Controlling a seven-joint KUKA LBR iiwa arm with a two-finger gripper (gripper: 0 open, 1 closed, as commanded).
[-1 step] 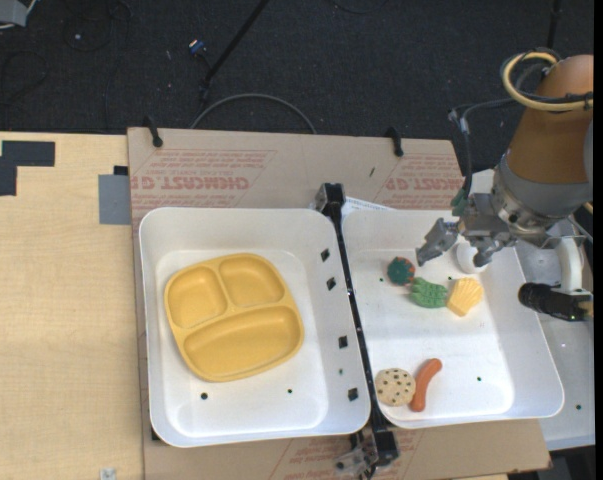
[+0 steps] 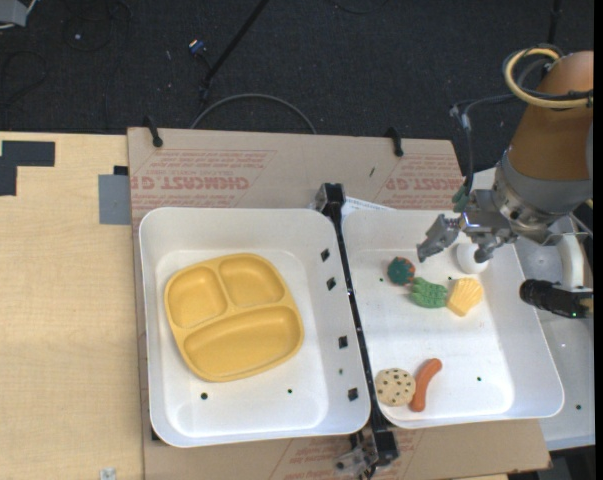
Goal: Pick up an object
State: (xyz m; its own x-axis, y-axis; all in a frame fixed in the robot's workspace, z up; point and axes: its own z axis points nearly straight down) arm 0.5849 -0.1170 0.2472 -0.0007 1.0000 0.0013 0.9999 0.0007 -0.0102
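Observation:
My gripper (image 2: 460, 245) hangs over the back of the right bin (image 2: 526, 393), its two fingers spread apart and open. A small white thing (image 2: 468, 259) sits just below, between the fingertips; the fingers do not close on it. A little in front lie a round green toy (image 2: 400, 269), a green leafy toy (image 2: 430, 293) and a yellow corn piece (image 2: 465, 296). At the bin's front left corner rest a speckled cookie (image 2: 393, 385) and an orange sausage-shaped toy (image 2: 425, 383).
A yellow divided plate (image 2: 233, 313) lies in the left bin (image 2: 171, 408). A black divider bar (image 2: 346, 298) runs between the two bins. Cardboard (image 2: 231, 173) lies under both bins, and a pale wooden bench top (image 2: 51, 308) extends to the left.

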